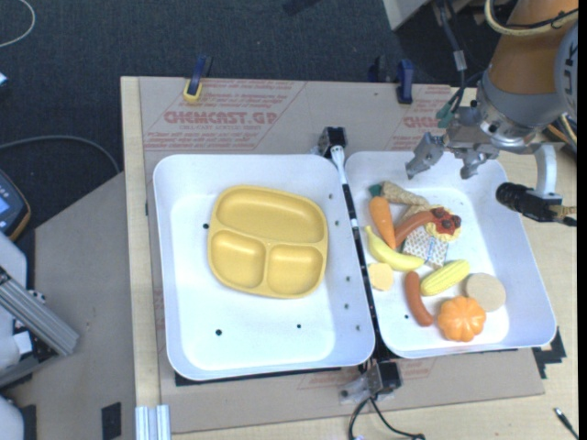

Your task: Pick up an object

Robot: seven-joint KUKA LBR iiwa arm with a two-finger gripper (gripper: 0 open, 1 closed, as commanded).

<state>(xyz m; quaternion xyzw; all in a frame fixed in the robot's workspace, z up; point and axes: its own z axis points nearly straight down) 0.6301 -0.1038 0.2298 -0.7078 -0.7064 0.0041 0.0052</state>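
Arm: grey casing, rounded and bulbous in section, entering from the right. Broad orange band above the wrist, glossy, with pale highlights. Below the band, a grey wrist collar, smooth and slightly darker at its lower edge. Cables: black and yellowish lines looped beside the orange band at the upper left of the arm; one thin dark lead running down toward the wrist. Gripper: metallic grey, angular, two short fingers splayed from a compact body; small greenish detail on its upper left. White curved bracket at the right of the wrist, carrying a black cylindrical part.
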